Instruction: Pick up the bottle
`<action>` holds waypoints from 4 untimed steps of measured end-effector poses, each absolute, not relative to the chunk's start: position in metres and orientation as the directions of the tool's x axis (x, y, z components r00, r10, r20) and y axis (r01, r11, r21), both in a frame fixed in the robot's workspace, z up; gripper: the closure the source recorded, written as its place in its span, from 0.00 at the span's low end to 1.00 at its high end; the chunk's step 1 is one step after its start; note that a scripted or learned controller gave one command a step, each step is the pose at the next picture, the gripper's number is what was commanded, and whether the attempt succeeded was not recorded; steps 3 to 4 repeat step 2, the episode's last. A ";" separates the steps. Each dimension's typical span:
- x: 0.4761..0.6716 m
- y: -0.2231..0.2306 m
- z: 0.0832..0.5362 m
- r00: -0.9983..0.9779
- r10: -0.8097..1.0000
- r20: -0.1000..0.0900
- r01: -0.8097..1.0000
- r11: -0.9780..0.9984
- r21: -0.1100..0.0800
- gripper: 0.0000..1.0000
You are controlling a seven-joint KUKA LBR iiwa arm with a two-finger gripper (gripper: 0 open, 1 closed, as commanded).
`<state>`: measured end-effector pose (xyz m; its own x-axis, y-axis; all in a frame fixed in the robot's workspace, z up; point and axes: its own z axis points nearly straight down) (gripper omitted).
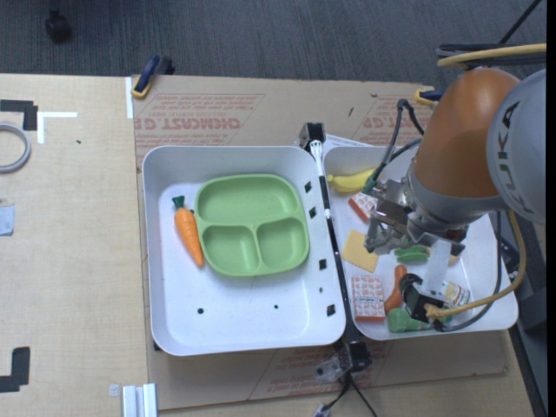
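Observation:
A small pale bottle [451, 292] with a yellowish label lies near the front right of the right bin [486, 320], partly hidden under the wrist. My gripper [383, 236] hangs low over the middle of that bin, just right of a yellow cheese slice [361, 250] and up-left of the bottle. The grey and orange arm covers much of the bin's back and right side. Nothing shows in the gripper's grasp.
The right bin also holds a banana [351, 180], a red-and-white packet [362, 205], a patterned box [368, 295], green pieces [412, 253] and an orange-red piece [396, 287]. The left bin [234, 320] holds a green divided plate [253, 224] and a carrot [188, 233].

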<state>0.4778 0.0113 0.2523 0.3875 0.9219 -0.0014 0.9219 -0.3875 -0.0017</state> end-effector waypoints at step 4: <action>0.477 0.112 0.225 0.300 0.954 -0.002 0.954 -0.300 -0.002 1.00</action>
